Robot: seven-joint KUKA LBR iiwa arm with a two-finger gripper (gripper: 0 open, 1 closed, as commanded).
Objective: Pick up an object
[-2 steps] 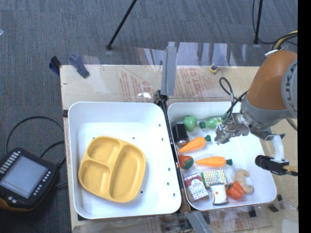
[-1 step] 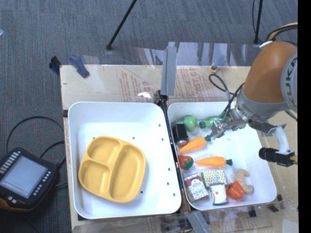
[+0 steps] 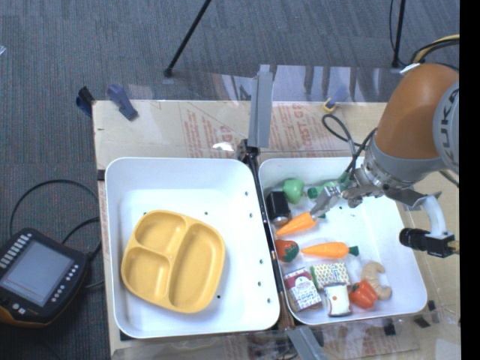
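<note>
My gripper [image 3: 326, 199] hangs low over the right bin [image 3: 401, 235], near its back middle. Its tip is just right of and above an orange carrot [image 3: 295, 224] that lies at a slant by the bin's left wall. I see nothing held in it. A green toy vegetable [image 3: 293, 190] and a small black object [image 3: 278, 204] lie to its left. A second carrot [image 3: 326, 250] and a red fruit [image 3: 286, 250] lie nearer the front.
Small printed boxes [image 3: 302, 289], a beige piece [image 3: 373, 272] and an orange-red pepper [image 3: 363, 295] crowd the right bin's front. The left bin [image 3: 120, 201] holds a yellow divided plate [image 3: 174, 259]. A pendant [image 3: 34, 268] rests off the bench at left.
</note>
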